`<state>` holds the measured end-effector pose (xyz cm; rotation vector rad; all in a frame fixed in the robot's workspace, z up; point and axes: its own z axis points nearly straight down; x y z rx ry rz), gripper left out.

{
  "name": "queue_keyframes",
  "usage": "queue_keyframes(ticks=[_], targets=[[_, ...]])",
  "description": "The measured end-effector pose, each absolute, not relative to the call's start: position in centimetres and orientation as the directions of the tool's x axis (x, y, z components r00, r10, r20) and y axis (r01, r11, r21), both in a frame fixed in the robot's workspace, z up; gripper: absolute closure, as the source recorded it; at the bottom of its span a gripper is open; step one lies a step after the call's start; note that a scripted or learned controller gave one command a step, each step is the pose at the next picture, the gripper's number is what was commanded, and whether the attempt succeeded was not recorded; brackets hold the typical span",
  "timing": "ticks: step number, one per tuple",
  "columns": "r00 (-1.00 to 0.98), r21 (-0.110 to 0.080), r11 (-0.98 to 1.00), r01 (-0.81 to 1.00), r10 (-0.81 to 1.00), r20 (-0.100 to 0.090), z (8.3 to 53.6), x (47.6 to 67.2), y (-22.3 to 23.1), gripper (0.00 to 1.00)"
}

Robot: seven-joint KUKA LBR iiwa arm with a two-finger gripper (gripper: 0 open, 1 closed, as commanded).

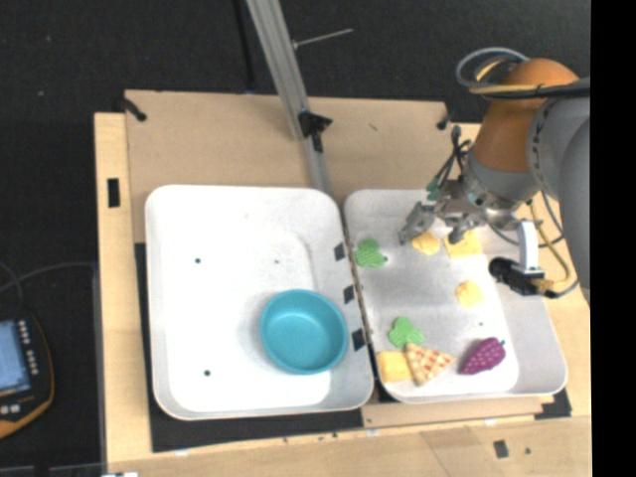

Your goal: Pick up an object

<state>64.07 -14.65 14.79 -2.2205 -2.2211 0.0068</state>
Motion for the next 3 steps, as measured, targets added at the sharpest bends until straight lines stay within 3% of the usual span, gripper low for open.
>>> queue_keyframes(ticks=[1, 2, 3], targets=[[0.001, -0.004, -0.001, 1.000, 1.000, -0.003, 9.8, 64.0, -14.8, 0.00], [0.001, 0.005, -0.001, 1.000, 1.000, -0.003, 11.3, 64.2, -14.9, 1.00], [-0.002, 0.008, 0.002, 1.000, 1.000, -0.002, 17.8, 64.3, -14.8, 1.00]])
